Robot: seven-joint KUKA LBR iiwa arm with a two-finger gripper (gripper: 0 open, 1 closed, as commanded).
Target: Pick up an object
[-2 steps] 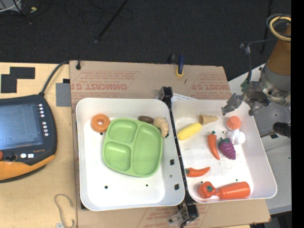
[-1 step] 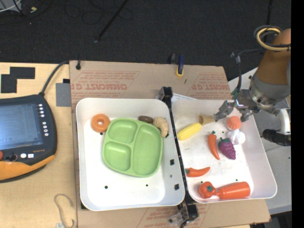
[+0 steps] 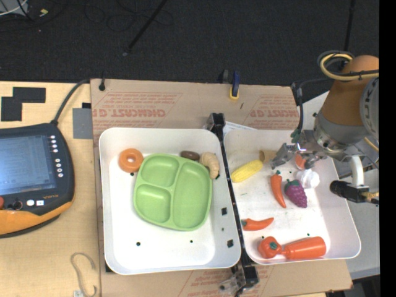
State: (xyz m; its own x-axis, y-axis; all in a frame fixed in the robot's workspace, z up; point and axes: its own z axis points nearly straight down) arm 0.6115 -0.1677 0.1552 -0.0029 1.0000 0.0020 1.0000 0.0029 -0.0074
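My gripper (image 3: 299, 156) hangs low over the back of the right bin (image 3: 346, 228), its grey fingers spread open. A small red-orange piece (image 3: 300, 161) lies between them on the bin floor, not clamped. Just in front lie a white piece (image 3: 310, 179), a purple bunch of grapes (image 3: 297, 194) and an orange carrot (image 3: 278, 189). A yellow corn cob (image 3: 246, 171) lies to the left of the gripper. Nearer the front are a red chili (image 3: 258, 224) and a large orange-red vegetable (image 3: 296, 247).
The left bin (image 3: 117, 234) holds a green divided plate (image 3: 173, 192), an orange donut (image 3: 130, 159), a brown piece (image 3: 190, 156) and a tan piece (image 3: 210, 163). A control pendant (image 3: 31, 172) lies far left on the bench. A blue clamp (image 3: 234, 91) stands behind the bins.
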